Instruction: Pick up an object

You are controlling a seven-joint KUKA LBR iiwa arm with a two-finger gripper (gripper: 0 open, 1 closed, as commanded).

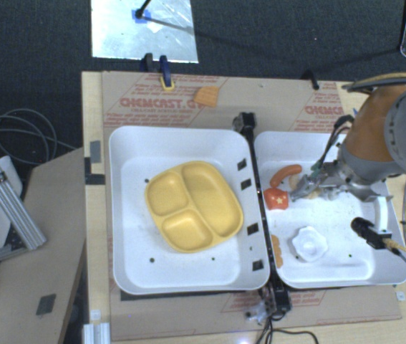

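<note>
The gripper (304,186) is seen low in the right bin (331,274), right of centre frame, beside a red object (277,200) and an orange sausage-shaped piece (286,173). Its finger state cannot be told; the arm hides the bin's upper right corner.

End effector (304,185) beside sausage (286,174)

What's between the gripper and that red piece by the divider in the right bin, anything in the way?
Nothing visible blocks it. The gripper hovers in the right bin, just right of the red piece, with bare bin floor between them. The orange sausage-shaped piece lies close above that gap, and the white piece sits lower, off the path.
</note>
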